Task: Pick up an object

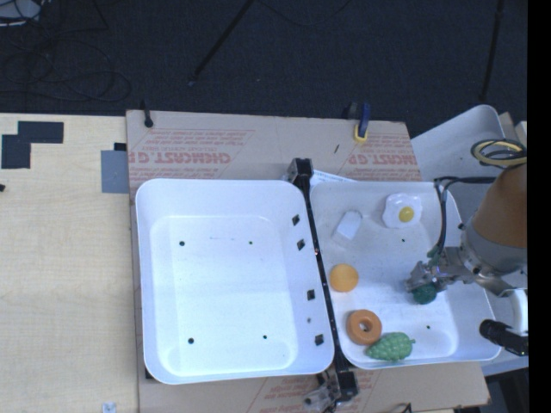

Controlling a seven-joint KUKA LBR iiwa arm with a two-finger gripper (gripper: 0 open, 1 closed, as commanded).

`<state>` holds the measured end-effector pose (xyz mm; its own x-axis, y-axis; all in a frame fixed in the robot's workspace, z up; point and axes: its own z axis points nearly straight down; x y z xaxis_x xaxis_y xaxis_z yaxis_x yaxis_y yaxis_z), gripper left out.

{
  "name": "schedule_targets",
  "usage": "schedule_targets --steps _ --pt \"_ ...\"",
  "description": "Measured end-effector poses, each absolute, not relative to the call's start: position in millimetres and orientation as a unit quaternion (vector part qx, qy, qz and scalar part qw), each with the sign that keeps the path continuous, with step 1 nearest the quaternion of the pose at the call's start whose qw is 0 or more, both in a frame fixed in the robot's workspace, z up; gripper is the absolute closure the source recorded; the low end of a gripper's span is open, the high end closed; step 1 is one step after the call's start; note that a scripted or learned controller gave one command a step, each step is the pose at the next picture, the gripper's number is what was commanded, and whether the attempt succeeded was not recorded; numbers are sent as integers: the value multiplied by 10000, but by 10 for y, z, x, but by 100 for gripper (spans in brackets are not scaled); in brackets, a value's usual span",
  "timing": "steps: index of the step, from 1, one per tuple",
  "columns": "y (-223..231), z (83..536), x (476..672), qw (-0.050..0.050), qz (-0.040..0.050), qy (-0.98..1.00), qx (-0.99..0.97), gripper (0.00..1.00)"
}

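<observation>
One dark green thing [424, 295] sits right at the tip of the gripper [426, 284] in the right bin [465, 338], half covered, so I can't tell what it is or whether it's actually pinched. The arm [504, 218] comes in from the right, cut off at the edge, wrist bent down low. Left and nearer: a green bumpy lump [390, 348], a donut [365, 326], an orange ball [344, 278]. Farther back, a fried egg [402, 211] and a pale block [348, 225].
</observation>
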<state>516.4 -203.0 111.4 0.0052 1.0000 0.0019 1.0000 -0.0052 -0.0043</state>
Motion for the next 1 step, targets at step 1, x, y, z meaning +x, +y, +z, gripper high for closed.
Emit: schedule_targets --steps 1 --pt "-1479 1757 4957 12 -5 -7084 -7058 100"
